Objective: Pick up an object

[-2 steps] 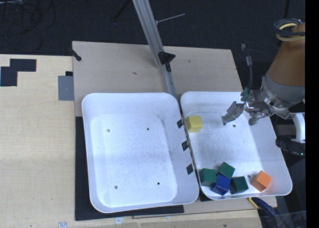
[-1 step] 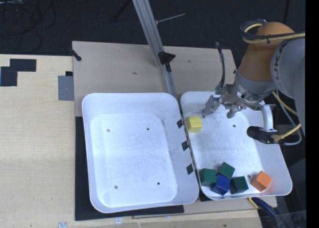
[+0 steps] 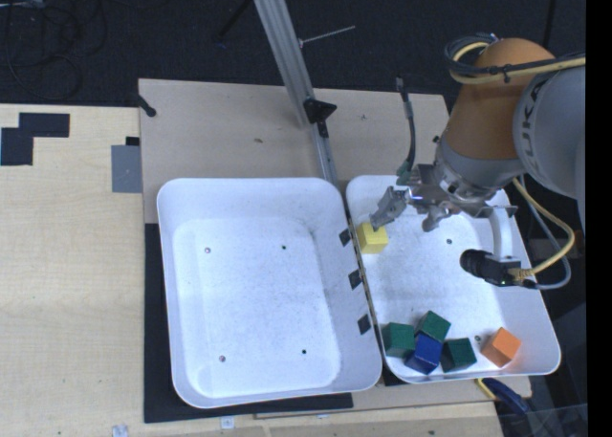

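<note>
The left bin point(image 3: 258, 292) offers a wide bare floor inside its raised rim. In the right bin point(image 3: 449, 330), a yellow block point(image 3: 372, 237) lies against the left wall. Just above it hangs the hand point(image 3: 409, 207), fingers spread, nothing between them. Green blocks point(image 3: 421, 335), a blue block point(image 3: 426, 354) and an orange block point(image 3: 500, 345) crowd the near edge.

Single fixed camera above bench point(image 3: 239, 134), looking down at slant, mid-range; both white bins point(image 3: 251, 382) in frame, arm point(image 3: 497, 120) entering from right
</note>
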`<state>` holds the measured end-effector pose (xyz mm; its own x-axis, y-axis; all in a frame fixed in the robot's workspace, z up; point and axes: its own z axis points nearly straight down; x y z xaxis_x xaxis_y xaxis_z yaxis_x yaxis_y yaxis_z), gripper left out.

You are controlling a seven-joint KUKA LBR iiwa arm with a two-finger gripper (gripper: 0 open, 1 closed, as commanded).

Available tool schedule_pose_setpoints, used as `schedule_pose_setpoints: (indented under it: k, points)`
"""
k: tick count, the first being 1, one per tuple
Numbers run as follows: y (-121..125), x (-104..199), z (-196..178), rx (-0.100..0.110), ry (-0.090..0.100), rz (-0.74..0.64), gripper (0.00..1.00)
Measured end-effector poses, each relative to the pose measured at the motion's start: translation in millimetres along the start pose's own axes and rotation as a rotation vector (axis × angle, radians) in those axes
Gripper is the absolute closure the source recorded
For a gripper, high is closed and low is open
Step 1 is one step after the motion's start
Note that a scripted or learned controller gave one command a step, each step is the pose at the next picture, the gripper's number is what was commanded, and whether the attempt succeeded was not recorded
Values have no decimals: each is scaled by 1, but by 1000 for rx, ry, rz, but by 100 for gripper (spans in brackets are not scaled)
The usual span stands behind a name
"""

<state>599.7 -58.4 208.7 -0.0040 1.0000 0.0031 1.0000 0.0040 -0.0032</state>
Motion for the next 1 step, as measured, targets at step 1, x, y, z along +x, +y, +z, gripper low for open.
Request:
schedule_pose_setpoints:
  k: [1]
  points:
    - [0, -3, -8, 2, -2, 3, 100]
